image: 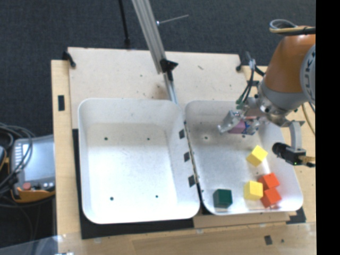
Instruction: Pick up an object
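Nearest the tabletop's front edge, in the right bin (212,142), sit a green cube (222,197), a yellow cube (253,189) and two orange cubes (271,188), with another yellow cube (257,155) farther back. Beyond, the gripper (240,124) hangs low with something purple at its tip; whether it is gripped cannot be told.

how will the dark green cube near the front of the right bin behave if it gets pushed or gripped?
The dark green cube looks rigid and flat-faced, so it will probably slide rather than roll. It sits close to the white right bin's front wall, so a push that way would likely jam it there. Its squat shape suggests little tipping risk, and parallel faces should suit the end effector.
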Robot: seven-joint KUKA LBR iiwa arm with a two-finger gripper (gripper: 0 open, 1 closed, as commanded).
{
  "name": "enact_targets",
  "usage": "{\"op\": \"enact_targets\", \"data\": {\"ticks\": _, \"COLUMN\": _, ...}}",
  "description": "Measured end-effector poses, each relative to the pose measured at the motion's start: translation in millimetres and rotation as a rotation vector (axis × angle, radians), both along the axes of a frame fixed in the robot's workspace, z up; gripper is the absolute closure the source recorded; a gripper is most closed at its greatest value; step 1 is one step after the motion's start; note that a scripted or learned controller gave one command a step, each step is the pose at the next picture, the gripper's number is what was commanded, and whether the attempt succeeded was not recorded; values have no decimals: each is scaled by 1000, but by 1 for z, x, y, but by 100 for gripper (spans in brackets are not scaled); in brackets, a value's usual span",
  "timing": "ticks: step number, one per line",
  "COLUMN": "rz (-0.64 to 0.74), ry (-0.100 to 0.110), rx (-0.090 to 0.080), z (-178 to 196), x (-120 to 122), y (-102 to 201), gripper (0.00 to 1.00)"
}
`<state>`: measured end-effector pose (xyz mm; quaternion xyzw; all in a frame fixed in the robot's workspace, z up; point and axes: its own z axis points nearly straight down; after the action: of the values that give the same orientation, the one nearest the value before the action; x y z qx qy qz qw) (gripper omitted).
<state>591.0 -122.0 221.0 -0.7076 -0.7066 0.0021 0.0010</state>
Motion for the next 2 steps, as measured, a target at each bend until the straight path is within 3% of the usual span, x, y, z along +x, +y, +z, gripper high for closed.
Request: {"op": "enact_targets", "data": {"ticks": 2, "rz": -1, "ry": 2, "rx": 1, "z": -107, "x": -9, "y": -2, "gripper": 0}}
